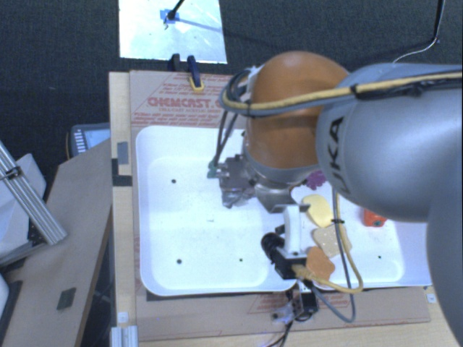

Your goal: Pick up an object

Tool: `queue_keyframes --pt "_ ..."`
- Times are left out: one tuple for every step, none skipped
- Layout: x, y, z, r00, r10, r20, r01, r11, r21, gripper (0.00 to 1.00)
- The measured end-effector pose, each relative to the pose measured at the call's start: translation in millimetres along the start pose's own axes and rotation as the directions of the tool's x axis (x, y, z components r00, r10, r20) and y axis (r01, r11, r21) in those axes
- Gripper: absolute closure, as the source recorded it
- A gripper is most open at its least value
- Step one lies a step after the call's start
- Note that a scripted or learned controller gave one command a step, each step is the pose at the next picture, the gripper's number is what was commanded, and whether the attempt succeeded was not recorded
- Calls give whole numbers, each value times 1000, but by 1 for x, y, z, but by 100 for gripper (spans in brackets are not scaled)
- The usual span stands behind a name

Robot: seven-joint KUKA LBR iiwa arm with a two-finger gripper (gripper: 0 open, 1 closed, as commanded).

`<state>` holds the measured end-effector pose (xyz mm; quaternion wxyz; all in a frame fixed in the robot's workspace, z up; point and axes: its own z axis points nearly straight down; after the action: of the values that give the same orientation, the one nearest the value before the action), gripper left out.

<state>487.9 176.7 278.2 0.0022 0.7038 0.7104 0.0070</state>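
My gripper (230, 184) hangs over the left white bin (166, 266), near that bin's right side, under the arm's orange band. Nothing lies on the bin floor right beside it. Several small things lie in the right bin (391, 270), close to its left wall: a yellow piece (318, 209), a pale tan piece (329, 240), an orange-brown piece (321, 264), a purple bit (316, 179) half hidden by the arm, and a red-orange piece (374, 219) farther right. The arm hides most of the right bin.
The left bin's floor shows only a few dark specks. A cardboard sheet (181, 103) lies under the bins. A shiny plate (170, 20) lies beyond it, and a metal rail (29, 201) stands at the left.
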Motion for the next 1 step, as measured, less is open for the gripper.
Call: queue_keyframes --pt "-58 96 -6 1000 14 8 -14 1000 4 100"
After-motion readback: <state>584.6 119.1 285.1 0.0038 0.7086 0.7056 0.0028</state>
